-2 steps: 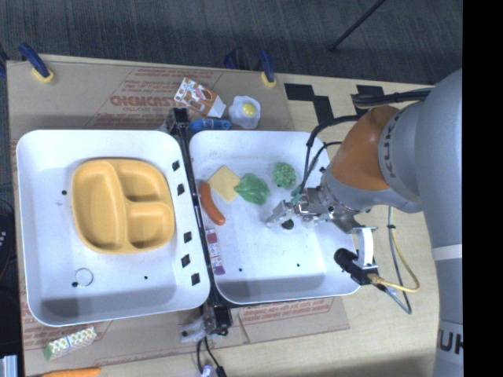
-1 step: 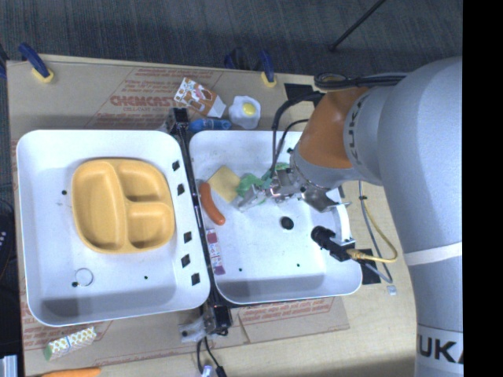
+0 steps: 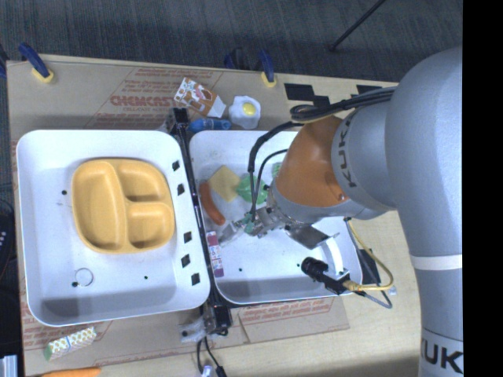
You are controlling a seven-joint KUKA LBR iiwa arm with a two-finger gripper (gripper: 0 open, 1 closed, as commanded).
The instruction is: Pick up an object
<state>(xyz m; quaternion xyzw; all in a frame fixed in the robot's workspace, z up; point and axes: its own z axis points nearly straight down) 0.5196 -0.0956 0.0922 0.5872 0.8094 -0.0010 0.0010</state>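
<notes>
Inside the right bin, the claw — its state cannot be told — is being lowered near the yellow block and orange piece, so one target is being best singled out.

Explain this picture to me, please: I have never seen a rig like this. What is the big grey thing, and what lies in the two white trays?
The big grey shape is a robot arm with an orange band above its wrist, reaching in from the right. One fixed camera looks down at a slant on the bench.

Two shallow white bins sit side by side. The left bin holds a yellow divided tray. The arm leans over the right bin, above small items: a yellow block, an orange-red piece and something green.

Its gripper hangs low among them. I cannot tell whether it holds anything.
</notes>
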